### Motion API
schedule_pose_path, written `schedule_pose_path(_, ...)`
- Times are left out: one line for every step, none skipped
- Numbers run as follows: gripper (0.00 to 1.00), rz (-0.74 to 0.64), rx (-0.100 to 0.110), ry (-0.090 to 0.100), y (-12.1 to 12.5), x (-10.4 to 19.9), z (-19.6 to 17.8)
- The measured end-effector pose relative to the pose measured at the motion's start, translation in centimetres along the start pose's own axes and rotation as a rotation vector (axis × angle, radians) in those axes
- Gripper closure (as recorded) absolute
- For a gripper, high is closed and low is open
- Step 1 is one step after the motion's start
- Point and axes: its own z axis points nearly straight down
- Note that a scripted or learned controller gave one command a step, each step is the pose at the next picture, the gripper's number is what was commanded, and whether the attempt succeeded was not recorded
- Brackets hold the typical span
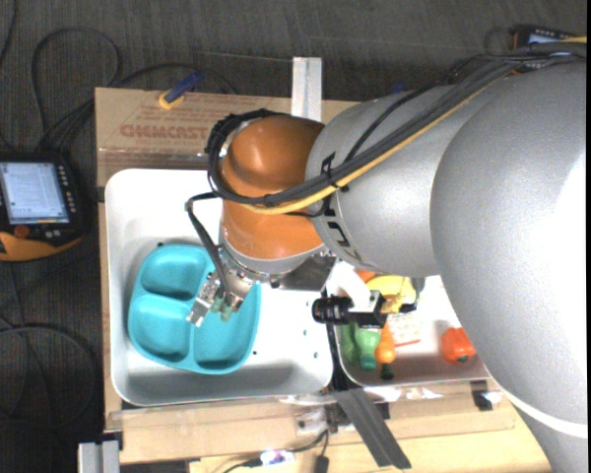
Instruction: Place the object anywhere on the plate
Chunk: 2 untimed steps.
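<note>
A teal plate (pixel 167 313) with three compartments lies in the left white bin (pixel 128 215). My gripper (pixel 214 305) hangs low over the plate's right side, just above the right compartment. A small green object (pixel 224 306) shows between its fingers, and they are shut on it. The orange wrist band (pixel 266 195) and the grey arm hide the back right part of this bin.
The right bin (pixel 414 377) holds a yellow item (pixel 394 289), a green item (pixel 360 348), two orange pieces (pixel 456 345) and a white card (pixel 406 331). A cardboard sheet (pixel 148 126) lies behind the bins. A teach pendant (pixel 28 205) sits on the floor at left.
</note>
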Motion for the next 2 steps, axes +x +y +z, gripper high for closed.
schedule_pose_path(1.0, 0.019, -0.003, -0.002, 3.1, -0.8, -9.5)
schedule_pose_path(1.0, 0.056, 0.002, -0.001, -0.9, 1.3, -5.0)
